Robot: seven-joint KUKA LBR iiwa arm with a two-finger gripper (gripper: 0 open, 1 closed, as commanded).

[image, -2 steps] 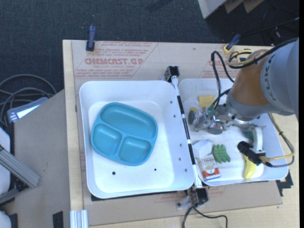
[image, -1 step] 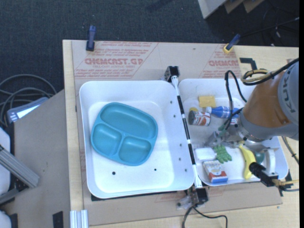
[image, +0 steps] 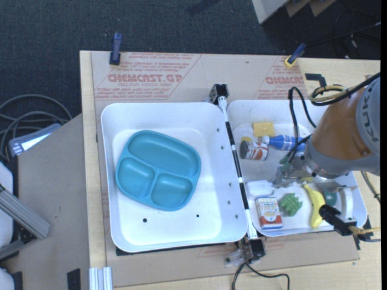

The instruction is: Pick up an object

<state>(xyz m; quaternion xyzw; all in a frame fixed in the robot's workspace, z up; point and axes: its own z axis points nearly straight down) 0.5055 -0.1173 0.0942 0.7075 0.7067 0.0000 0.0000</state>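
Claw (image: 289, 175) hangs low in the right bin (image: 242, 110), just above the green toy (image: 291, 204); whether it is released or clenched I cannot tell. Best to centre over that toy, clear of the banana (image: 314, 207) and carton (image: 269, 213), before descending.

A blue divided plate (image: 158, 170) lies in the left bin (image: 121, 119); the gripper (image: 285, 177) hangs over the right bin (image: 242, 110) (above a green toy (image: 291, 203)).

We see smooth white plastic bins (image: 115, 162), glossy teal plastic tray (image: 158, 169), matt brown cardboard-like bench sheet (image: 181, 74), shiny metal-ended can (image: 254, 149), glossy yellow banana (image: 314, 205), dark rough carpet (image: 54, 17)
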